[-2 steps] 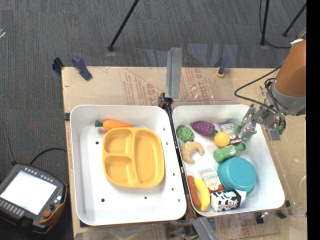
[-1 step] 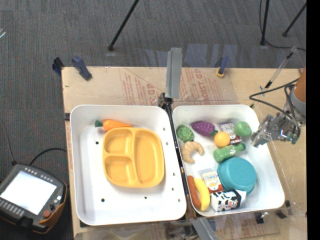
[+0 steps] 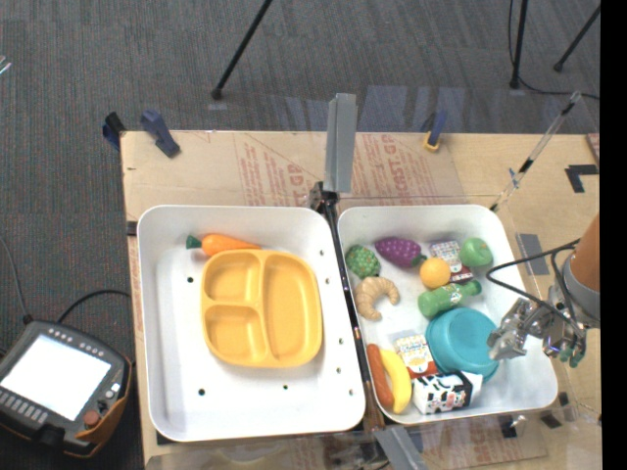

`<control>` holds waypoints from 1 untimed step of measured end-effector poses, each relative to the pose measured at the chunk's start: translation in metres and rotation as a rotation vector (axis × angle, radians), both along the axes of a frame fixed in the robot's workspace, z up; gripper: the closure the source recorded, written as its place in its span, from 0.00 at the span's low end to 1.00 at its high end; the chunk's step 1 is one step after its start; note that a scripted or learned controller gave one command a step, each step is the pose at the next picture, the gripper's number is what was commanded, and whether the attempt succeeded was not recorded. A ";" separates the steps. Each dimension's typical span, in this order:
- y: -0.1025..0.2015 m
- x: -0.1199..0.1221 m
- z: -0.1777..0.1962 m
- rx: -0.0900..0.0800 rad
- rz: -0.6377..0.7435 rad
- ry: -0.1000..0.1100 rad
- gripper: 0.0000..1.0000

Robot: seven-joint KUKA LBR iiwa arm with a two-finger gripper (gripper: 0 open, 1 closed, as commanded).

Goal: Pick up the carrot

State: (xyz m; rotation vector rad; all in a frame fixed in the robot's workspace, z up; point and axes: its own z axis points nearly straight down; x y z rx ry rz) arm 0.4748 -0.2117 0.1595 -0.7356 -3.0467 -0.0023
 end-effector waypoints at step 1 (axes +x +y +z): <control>0.047 0.002 0.002 -0.001 -0.129 -0.003 1.00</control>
